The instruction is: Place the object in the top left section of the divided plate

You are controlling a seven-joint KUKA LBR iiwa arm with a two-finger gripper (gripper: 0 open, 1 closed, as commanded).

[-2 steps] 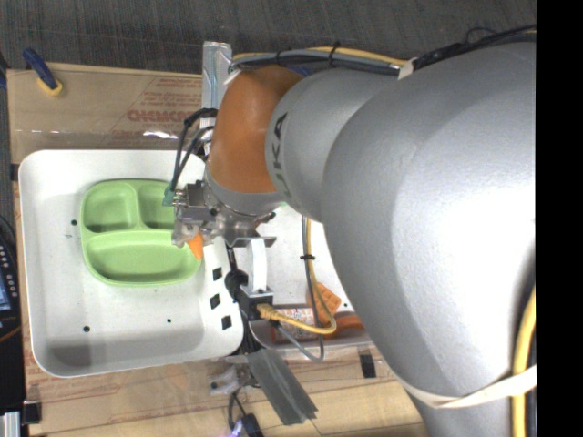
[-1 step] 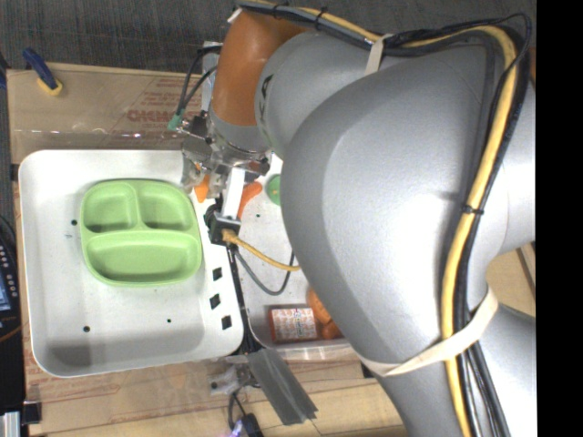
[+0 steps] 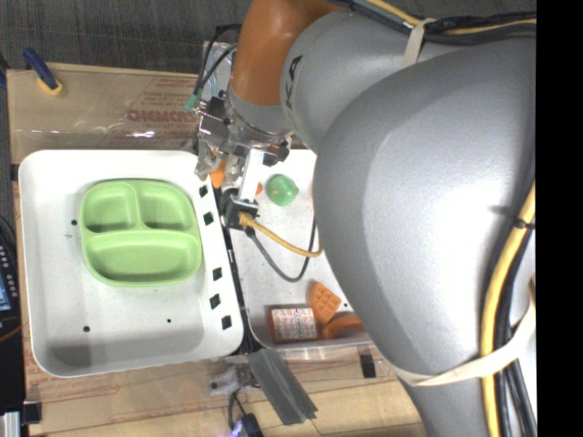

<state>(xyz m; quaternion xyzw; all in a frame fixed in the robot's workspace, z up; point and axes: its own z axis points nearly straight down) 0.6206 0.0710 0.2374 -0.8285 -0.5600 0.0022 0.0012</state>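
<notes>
- The end effector (image 3: pixel 221 164) hangs over the seam between the two bins, at the upper right corner of the left bin (image 3: pixel 46 244). There's an orange bit among its parts, but I can't tell whether that is a held thing or its own hardware, nor whether it is spread or pressed together.
- The plate (image 3: pixel 141 232) lies in the left bin, down and to the left of the end effector: soft green, moulded plastic by the look, rounded corners, two small sections on top and one wide one below.
- The top left section (image 3: pixel 111 207) is the far one of the upper pair, so I'd judge the coming move is a short carry leftward across the plate's near section.
- In the right bin (image 3: pixel 291 244), a glossy green ball (image 3: pixel 281 189) sits just right of the end effector; a labelled can (image 3: pixel 293 323) and an orange wedge (image 3: pixel 325 299) lie lower down, partly under the arm (image 3: pixel 428 198).
- A yellow cable (image 3: pixel 282 242) loops below the wrist.
</notes>
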